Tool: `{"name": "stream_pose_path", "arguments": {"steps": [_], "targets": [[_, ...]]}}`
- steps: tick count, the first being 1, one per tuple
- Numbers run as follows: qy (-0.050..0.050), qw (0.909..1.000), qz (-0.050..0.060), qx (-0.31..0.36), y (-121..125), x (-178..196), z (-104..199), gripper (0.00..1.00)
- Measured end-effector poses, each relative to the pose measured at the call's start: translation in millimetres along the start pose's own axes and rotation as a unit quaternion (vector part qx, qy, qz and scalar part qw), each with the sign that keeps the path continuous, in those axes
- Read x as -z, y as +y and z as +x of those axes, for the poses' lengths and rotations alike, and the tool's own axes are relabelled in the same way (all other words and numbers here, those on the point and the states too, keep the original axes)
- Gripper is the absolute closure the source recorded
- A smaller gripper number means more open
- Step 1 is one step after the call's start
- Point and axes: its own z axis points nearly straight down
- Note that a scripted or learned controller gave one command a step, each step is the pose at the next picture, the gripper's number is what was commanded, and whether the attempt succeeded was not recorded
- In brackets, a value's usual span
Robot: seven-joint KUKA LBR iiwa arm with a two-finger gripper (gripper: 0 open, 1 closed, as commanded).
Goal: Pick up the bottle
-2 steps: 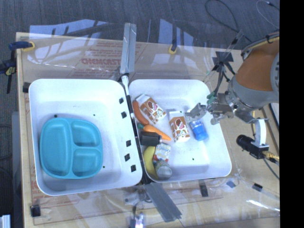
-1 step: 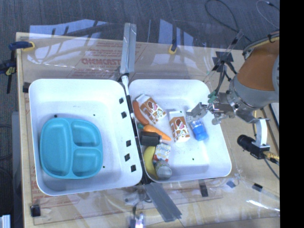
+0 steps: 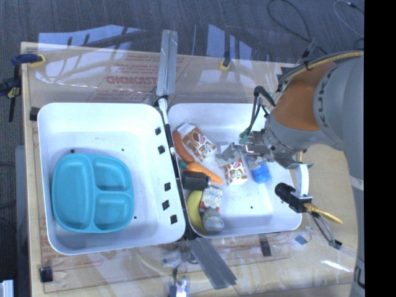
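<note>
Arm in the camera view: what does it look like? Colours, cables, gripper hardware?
The arm is a thick rounded grey body with a broad orange band above the wrist. Dark cables loop along the wrist towards the gripper, and a yellowish cable runs over the top of the arm. The gripper is small, grey metal, with fine detail too blurred to make out.

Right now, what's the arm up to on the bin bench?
The KUKA arm reaches in from the right, with its tool low over the right bin, above a clutter of small packages and a blue item. The bottle lies near that bin's front-left corner, beside a yellow piece, apart from the tool and not picked up. The left bin holds a blue divided tray.
</note>
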Motion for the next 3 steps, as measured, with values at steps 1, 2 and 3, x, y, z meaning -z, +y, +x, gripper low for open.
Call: {"name": "stream_pose_path", "arguments": {"steps": [1, 2, 3], "targets": [[0.0, 0.9992, -0.001, -0.041, 36.6, -37.0, 38.6, 0.0], [0.0, 0.9981, -0.003, 0.062, 49.4, 118.1, 47.5, 0.0], [0.0, 0.9999, -0.001, -0.012, 23.7, 44.7, -25.1, 0.0]]}}
